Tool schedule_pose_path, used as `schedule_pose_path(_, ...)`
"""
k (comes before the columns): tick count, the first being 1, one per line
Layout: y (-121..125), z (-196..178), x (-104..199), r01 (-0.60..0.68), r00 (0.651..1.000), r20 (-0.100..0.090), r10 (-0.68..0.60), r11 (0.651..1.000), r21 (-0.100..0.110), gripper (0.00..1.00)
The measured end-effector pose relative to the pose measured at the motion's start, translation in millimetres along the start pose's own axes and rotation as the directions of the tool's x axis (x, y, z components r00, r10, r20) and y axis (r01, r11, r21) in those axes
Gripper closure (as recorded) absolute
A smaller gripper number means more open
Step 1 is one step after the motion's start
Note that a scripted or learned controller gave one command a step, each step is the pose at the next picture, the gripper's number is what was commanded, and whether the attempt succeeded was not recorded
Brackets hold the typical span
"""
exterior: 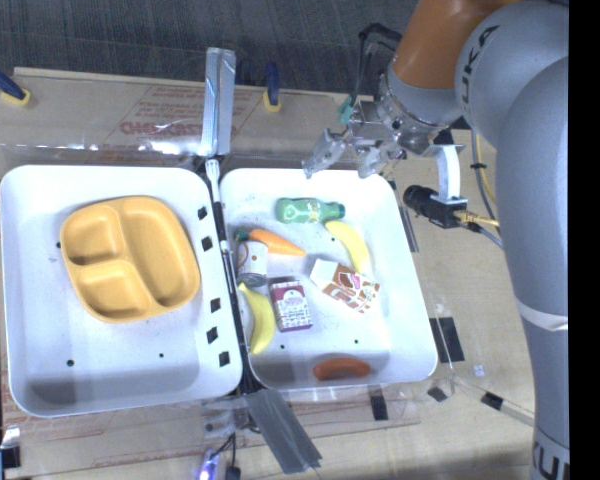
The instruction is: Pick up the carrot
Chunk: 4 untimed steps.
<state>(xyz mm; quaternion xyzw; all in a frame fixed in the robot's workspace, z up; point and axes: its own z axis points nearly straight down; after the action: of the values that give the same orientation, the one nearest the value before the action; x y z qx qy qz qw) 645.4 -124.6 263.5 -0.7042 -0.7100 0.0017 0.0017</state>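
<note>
In the left white bin (40, 358) we saw a yellow three-part plastic plate (128, 258). In the right white bin (405, 308), the orange tapered carrot (272, 240) lay near the left wall, just below a green plastic bottle (308, 210). Above that bin's far rim hung the gripper (342, 158), fingers spread apart, holding nothing.

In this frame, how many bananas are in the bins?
2, both in the right bin: one banana near its far right side below the green bottle, another banana along its left wall. More may be hidden.
</note>
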Motion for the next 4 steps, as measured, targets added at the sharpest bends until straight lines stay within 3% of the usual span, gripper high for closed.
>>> schedule_pose_path(1, 0, 33, -14, 0.165, 0.986, 0.000, -0.165, 0.986, -0.001, 0.00)
schedule_pose_path(2, -7, 107, 24, 0.275, 0.961, 0.000, -0.275, 0.961, -0.001, 0.00)
schedule_pose_path(3, -52, 150, 22, 0.238, 0.971, 0.011, -0.237, 0.971, -0.024, 0.00)
schedule_pose_path(4, -14, 167, 6, 0.347, 0.938, 0.000, -0.347, 0.938, 0.013, 0.00)
